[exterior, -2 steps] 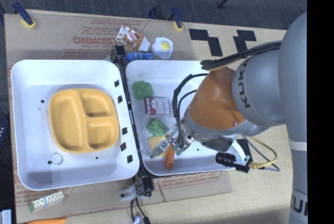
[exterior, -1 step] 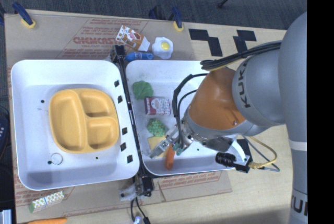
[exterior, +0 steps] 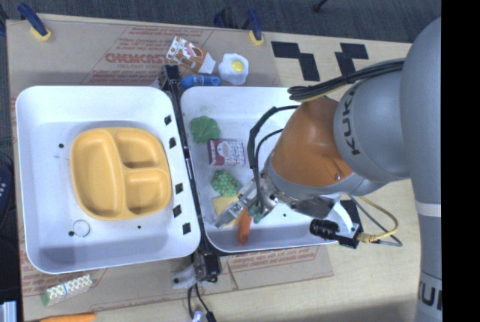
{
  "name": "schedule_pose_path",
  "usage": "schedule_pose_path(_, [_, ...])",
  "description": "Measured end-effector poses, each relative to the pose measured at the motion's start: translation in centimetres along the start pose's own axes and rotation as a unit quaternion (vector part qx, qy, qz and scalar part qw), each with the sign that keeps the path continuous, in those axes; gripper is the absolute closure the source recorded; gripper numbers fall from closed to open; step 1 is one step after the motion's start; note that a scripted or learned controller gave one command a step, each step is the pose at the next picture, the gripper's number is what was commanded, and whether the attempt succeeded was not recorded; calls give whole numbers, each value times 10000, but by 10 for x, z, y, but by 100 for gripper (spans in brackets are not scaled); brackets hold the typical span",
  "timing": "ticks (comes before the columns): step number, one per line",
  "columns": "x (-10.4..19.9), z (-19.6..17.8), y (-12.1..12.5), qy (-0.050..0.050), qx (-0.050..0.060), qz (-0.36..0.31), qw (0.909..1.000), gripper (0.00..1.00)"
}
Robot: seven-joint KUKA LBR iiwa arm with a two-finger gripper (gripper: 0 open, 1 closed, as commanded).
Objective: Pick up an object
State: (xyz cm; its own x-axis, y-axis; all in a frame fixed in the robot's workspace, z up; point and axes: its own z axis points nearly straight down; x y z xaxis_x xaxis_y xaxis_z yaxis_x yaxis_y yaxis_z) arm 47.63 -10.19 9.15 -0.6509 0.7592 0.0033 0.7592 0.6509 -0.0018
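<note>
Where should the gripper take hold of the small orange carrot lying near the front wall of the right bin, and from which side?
Grip the small orange carrot across its middle, coming straight down from above. It lies flat and roughly lengthwise toward the front wall of the right white bin, so fingers closing across its narrow width fit best. The yellow wedge-shaped piece sits close on its left, so a descent clear of it looks safer.

Right bin [exterior: 225, 95], shallow, white, holds small toy foods. Green leafy piece [exterior: 204, 127] near upper left. Red-and-white packet [exterior: 226, 152] just below it, lying flat. Green bumpy piece [exterior: 223, 182] under packet. Yellow wedge [exterior: 222, 204] below that, near left wall. Orange carrot [exterior: 244, 227] lowest, lying roughly upright in view, beside gripper [exterior: 241, 209] tip; contact unclear.
</note>
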Motion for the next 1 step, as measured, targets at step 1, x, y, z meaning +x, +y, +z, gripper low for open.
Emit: schedule_pose_path(1, [0, 0, 0, 0, 0, 0, 10000, 0])
